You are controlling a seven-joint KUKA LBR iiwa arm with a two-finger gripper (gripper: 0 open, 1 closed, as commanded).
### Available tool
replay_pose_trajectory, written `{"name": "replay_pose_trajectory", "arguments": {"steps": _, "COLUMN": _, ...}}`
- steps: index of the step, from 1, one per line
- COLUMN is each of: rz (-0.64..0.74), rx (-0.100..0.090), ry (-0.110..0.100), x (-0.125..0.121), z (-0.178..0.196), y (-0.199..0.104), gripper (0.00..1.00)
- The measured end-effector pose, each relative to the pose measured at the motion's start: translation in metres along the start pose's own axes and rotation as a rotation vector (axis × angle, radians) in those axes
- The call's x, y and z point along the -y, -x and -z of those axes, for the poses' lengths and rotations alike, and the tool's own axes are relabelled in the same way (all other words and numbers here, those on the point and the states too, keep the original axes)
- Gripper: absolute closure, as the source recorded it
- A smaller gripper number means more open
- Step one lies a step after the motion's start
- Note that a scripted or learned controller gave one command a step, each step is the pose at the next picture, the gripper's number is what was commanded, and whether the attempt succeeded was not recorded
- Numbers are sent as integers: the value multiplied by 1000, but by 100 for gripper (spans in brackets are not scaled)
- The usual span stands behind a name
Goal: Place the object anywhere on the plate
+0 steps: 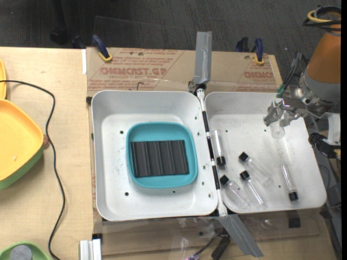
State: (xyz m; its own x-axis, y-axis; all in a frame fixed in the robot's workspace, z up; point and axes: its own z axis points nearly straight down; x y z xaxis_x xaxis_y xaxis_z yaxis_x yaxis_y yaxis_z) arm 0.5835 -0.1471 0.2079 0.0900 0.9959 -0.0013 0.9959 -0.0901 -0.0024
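At the right of the frame the hand [280,119] hangs over the upper part of the right bin [320,188], pinching a clear tube [278,129] between its fingers. More tubes [287,180] with black caps lie scattered lower in that bin. The teal plate [161,181] sits in the middle of the left bin [105,145], well apart from the hand.

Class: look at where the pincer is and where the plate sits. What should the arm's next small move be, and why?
Probably carry the vial left toward the plate. A clear vial seems to hang at the pincer above the right bin, while the teal plate lies in the left bin. Whether the grip is firm is hard to tell.
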Motion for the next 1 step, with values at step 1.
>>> {"name": "replay_pose_trajectory", "arguments": {"steps": 1, "rz": 0, "rx": 0, "ry": 0, "x": 0, "z": 0, "y": 0, "gripper": 0}}
